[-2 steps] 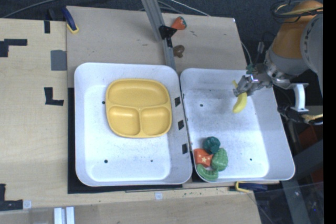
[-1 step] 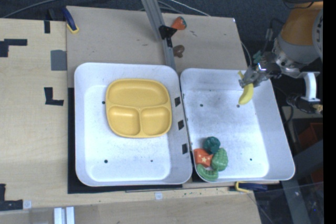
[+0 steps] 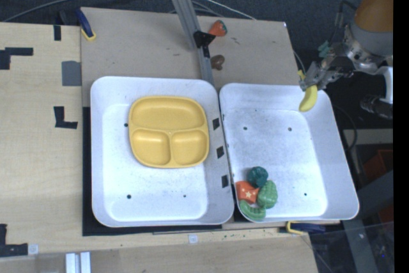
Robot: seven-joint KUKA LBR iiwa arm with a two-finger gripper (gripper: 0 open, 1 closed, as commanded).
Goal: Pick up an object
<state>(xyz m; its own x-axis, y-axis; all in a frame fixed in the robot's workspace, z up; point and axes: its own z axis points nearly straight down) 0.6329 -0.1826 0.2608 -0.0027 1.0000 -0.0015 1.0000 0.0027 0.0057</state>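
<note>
Wooden bench (image 3: 147, 35) carries two white bins side by side. Right bin (image 3: 319, 156) as landmark: gripper (image 3: 313, 82) above its far right corner, clenched on small yellow banana-like piece (image 3: 309, 99) hanging from fingertips over rim, likely lifted clear. Toy cluster (image 3: 257, 192) huddles in its near left corner. Yellow divided plate (image 3: 169, 131) sits in left bin (image 3: 108, 156), beside it.
</note>
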